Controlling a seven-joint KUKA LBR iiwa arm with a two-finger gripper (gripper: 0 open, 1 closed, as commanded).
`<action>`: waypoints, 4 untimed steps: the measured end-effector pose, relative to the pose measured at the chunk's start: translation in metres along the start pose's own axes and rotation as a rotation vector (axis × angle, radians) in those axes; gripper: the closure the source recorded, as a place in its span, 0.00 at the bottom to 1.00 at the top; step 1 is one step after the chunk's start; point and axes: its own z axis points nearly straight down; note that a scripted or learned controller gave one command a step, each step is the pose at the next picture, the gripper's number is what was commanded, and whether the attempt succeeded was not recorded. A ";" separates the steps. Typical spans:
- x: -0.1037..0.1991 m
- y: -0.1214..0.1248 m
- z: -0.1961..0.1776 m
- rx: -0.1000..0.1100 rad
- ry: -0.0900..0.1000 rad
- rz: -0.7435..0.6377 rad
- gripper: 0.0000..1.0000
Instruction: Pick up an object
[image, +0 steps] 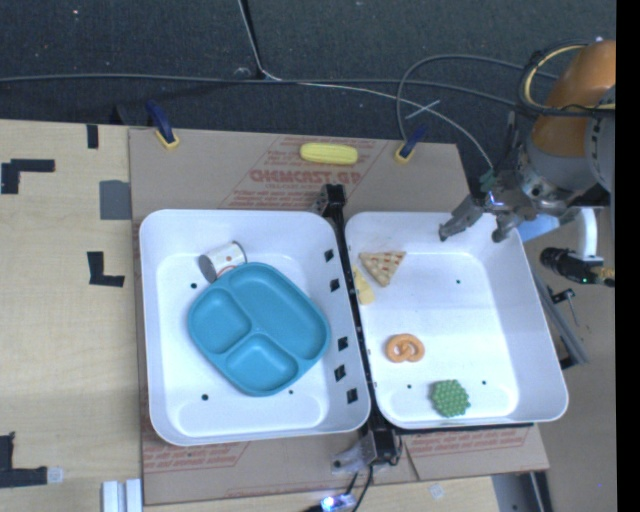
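My gripper (473, 226) hangs over the far right corner of the right bin (535, 330), open, with nothing between its two dark fingers. In that bin lie a tan waffle wedge (382, 266) at the far left, a small yellow piece (362, 291) beside it, an orange pretzel (405, 349) in the middle, and a green bumpy piece (450, 397) near the front. The left bin (160, 330) holds a blue divided plate (258, 327) and a small cup on its side (222, 260).
A yellow banana-shaped object (328, 153) lies on the cardboard behind the bins. Clamps (162, 128) pin the cardboard at the back. Cables run across the dark backdrop. A black divider (345, 300) runs between the bins.
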 end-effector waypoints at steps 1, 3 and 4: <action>0.001 -0.005 0.044 0.004 0.000 0.000 0.00; 0.011 -0.011 0.113 -0.002 -0.002 -0.001 0.00; 0.011 -0.010 0.101 -0.005 -0.005 -0.003 1.00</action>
